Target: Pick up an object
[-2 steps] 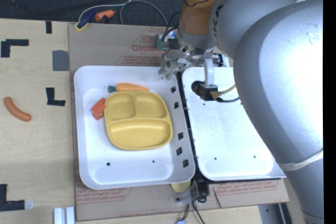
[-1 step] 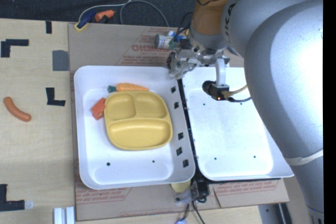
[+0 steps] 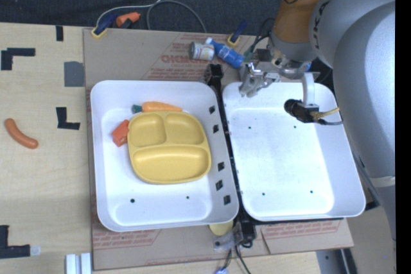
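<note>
A yellow divided plate lies in the left bin. An orange carrot-like piece sits at the plate's far edge, and a small red-orange piece lies at its left side. My gripper hangs at the far left corner of the right bin, below the orange wrist band. Nothing shows between its fingers, and their gap is too small to read.
A blue and white clamp lies on the cardboard behind the bins. An orange sausage-shaped toy rests on the bench at the far left. An orange clamp sits at the cardboard's back left corner. The grey arm covers the right side.
</note>
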`<state>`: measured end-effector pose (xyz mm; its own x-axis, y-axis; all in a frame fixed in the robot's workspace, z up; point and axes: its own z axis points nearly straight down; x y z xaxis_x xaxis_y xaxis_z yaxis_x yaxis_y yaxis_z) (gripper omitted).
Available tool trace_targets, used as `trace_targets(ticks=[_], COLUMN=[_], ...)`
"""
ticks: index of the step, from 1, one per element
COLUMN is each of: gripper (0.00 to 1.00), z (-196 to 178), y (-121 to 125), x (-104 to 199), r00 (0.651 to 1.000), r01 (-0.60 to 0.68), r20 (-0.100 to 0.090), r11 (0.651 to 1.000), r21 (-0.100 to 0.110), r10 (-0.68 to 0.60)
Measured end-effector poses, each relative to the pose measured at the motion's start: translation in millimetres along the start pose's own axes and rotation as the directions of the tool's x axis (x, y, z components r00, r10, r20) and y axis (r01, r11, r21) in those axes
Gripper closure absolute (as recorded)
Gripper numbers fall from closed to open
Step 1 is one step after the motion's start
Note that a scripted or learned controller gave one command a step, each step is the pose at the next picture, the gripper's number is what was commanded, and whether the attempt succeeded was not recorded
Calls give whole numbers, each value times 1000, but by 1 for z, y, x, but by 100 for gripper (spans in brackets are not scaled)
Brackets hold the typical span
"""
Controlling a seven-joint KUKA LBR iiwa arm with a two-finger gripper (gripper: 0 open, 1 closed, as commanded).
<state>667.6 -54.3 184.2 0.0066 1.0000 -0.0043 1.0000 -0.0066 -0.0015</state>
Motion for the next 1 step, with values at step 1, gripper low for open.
trace_targets(ticks=[1], gripper=[100], z=[0], y=[0], x=[4], r00=[1000], r01=[6], r20=[-3], r11=[1000], r21=[0], r10=[-6])
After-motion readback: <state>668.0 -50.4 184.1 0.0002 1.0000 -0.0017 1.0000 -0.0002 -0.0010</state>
